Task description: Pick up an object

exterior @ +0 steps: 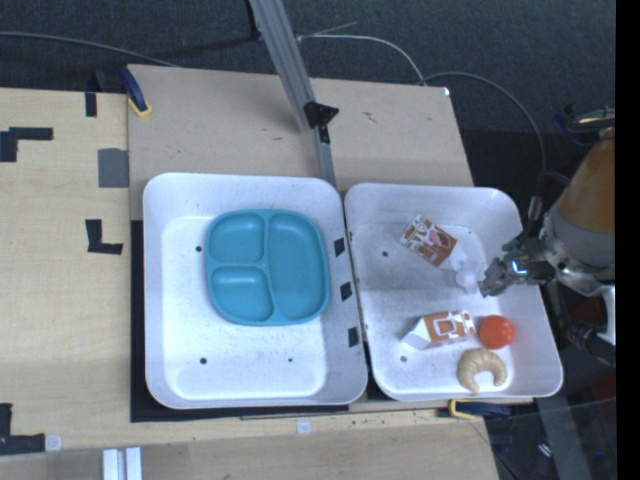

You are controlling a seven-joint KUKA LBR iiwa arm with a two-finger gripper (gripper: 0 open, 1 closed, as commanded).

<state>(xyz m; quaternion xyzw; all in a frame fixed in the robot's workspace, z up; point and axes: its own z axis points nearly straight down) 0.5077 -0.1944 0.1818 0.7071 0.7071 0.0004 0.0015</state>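
Note:
The right bin (385, 218) holds a brown-and-white packet (429, 241) near its back, a small orange-and-white carton (440, 329) lying on its side, a red ball-like tomato (496, 331) beside it, and a croissant (482, 368) at the front right. My gripper (497, 280) hovers at the bin's right side, just right of a crumpled clear wrapper (465, 269) and above the tomato. Nothing shows between its fingers.
The left bin (165, 298) carries a blue divided plate (268, 266). A grey metal pole (285, 48) slants down to the seam between the bins. Cables (400, 58) run across the dark floor behind the bench.

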